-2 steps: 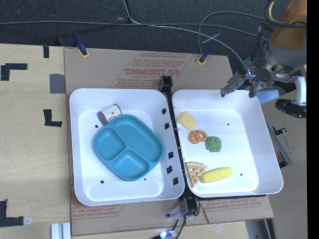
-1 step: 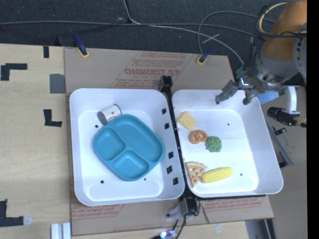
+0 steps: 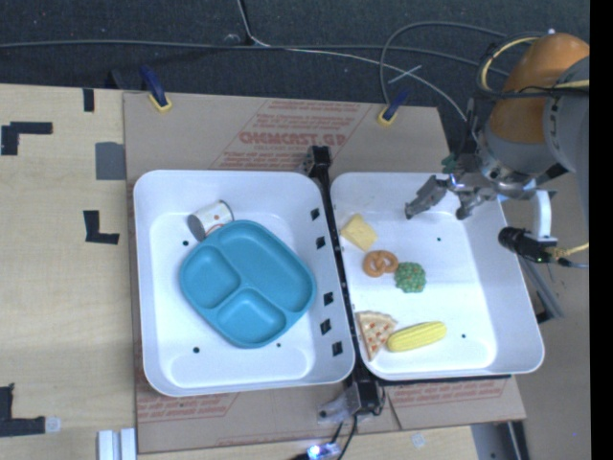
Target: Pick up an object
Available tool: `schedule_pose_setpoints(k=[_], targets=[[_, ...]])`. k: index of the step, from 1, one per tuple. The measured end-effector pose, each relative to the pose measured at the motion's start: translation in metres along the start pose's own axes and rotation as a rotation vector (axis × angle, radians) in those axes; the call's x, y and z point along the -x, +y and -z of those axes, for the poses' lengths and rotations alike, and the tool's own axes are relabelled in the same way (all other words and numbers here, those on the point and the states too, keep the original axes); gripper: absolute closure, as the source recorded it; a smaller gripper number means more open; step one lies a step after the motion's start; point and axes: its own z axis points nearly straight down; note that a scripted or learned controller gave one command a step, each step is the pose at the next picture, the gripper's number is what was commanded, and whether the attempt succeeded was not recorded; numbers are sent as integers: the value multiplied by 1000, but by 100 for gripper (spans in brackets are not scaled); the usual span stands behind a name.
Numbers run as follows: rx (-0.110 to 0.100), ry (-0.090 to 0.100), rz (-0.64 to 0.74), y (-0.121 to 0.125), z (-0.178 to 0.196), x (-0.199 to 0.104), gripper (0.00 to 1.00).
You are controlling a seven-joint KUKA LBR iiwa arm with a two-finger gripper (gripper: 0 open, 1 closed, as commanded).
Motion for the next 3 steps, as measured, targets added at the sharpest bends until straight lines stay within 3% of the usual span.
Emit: schedule_pose_setpoints(k=[1, 2, 3], targets=[[1, 0, 0, -8, -55, 7, 0], [4, -1, 2, -7, -42, 6, 100], [8, 0, 0, -9, 0, 8, 100]])
